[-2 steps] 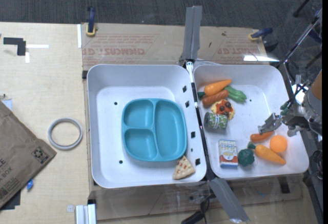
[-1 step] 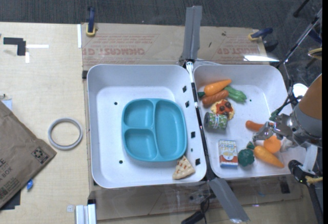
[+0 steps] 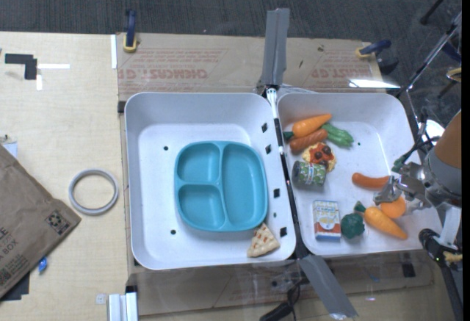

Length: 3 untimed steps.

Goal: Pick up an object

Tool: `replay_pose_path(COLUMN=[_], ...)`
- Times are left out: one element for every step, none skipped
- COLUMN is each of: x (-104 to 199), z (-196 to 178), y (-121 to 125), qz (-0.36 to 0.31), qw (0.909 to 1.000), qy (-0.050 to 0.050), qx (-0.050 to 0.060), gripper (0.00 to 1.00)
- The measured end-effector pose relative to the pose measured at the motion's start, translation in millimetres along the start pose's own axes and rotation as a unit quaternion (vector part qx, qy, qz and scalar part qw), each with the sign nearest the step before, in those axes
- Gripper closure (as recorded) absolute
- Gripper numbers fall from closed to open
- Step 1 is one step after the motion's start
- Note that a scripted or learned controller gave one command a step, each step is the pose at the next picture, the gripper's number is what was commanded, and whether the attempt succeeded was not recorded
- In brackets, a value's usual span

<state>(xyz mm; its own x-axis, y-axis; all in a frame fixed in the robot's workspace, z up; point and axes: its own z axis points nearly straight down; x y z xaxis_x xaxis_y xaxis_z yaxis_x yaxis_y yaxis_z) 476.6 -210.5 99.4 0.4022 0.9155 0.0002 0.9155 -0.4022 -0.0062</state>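
The right bin (image 3: 382, 137) holds several toy foods. At the back lie a carrot (image 3: 311, 123), a brown sausage (image 3: 308, 139) and a green pepper (image 3: 338, 136). Below them sit a yellow and red toy (image 3: 319, 156) and a green can (image 3: 309, 174). A small carton (image 3: 326, 219) and a green broccoli (image 3: 352, 225) lie near the front. My gripper (image 3: 400, 193) hangs low at the bin's right side. It sits just right of an orange sausage-shaped piece (image 3: 369, 181) and above a small orange piece (image 3: 393, 208) and a second carrot (image 3: 386, 222).
The left bin (image 3: 147, 165) carries a teal divided plate (image 3: 222, 186) and a waffle-like wedge (image 3: 263, 242) at its front right. A tape ring (image 3: 93, 190) and a cardboard box (image 3: 26, 224) lie on the bench to the left. A grey divider post (image 3: 276, 48) stands behind the bins.
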Motion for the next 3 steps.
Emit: replay_pose_path(x=[74.3,50.6,105.1], z=[-91.5,-9.5,-126.9], y=[-14.0,-12.8,-25.1], qz=[0.012,-0.178,-0.218], qw=[0.9999,0.984,0.976], qy=[-0.001,-0.001,-0.002], qx=[-0.002,-0.001,-0.003], gripper=[1.0,1.0,1.0])
